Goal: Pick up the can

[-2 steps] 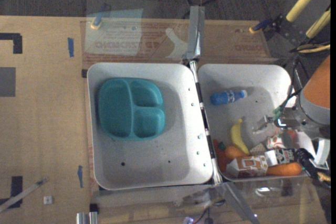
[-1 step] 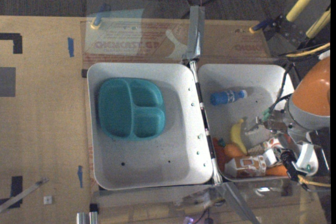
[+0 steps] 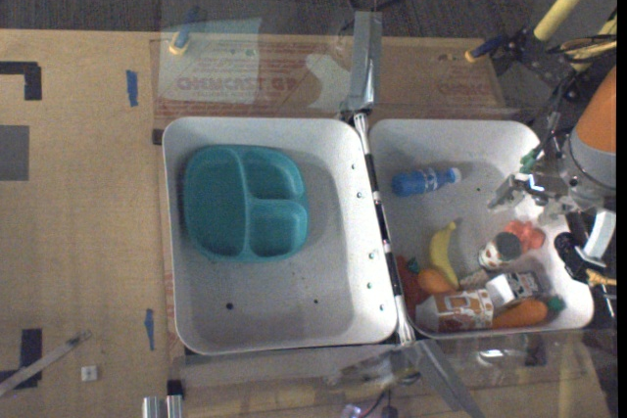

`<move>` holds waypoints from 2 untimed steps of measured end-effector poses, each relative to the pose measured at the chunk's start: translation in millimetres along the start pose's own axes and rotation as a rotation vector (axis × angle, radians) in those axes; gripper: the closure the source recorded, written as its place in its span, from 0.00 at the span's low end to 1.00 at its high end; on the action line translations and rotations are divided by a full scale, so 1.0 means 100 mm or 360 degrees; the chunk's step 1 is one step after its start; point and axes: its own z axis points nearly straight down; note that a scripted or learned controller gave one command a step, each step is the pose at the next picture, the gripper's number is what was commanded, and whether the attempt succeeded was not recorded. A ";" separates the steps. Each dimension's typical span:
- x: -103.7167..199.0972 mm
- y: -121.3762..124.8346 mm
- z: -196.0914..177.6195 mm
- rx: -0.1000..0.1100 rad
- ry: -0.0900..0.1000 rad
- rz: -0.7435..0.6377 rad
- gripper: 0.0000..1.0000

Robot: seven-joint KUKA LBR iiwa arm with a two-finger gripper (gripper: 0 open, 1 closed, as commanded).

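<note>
Cardboard surface [image 3: 88,240], two bins. Can [image 3: 502,249] lies in right bin [image 3: 470,144] beside banana [image 3: 446,252]; your hand [image 3: 534,183] hovers above, grip state unclear. Center over it, descend straight.

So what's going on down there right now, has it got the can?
Metal two-finger gripper over right white bin, nothing visibly held. Small dark-topped can lying free among toy food. Yellow plastic banana and red toy crowd it.

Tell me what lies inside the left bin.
The left bin holds one teal divided plate, lying in its upper left part. What the plate covers beneath itself cannot be seen.
</note>
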 end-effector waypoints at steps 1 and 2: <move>-0.02 -0.23 0.47 -0.0006 -0.0001 0.0035 0.00; 0.09 0.33 0.53 -0.0002 0.0014 0.0269 0.00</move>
